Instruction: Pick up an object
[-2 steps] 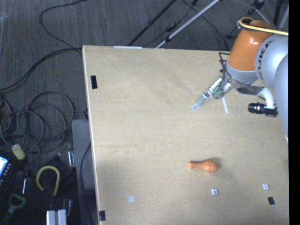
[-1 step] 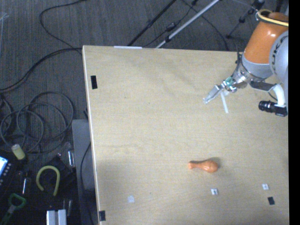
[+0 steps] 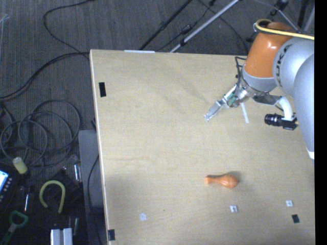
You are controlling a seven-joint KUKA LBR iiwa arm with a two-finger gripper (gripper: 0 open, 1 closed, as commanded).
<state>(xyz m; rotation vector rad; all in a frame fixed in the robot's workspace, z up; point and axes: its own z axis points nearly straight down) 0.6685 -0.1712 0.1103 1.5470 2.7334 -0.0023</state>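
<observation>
A small orange object (image 3: 223,180), shaped like a gourd with a thin neck pointing left, lies on the light wooden benchtop (image 3: 153,152) toward the front right. My gripper (image 3: 227,117) hangs at the end of the grey arm with the orange band (image 3: 265,55), over the right part of the bench, well behind the orange object and apart from it. Its two pale fingers (image 3: 213,111) spread apart, one slanting left and down, the other pointing down. Nothing sits between them.
The bench's left edge (image 3: 98,152) drops to a carpeted floor with cables and tools. Small markers (image 3: 233,208) and black tabs (image 3: 102,89) lie flat on the surface. A black fitting (image 3: 280,120) sticks out from the arm at the right.
</observation>
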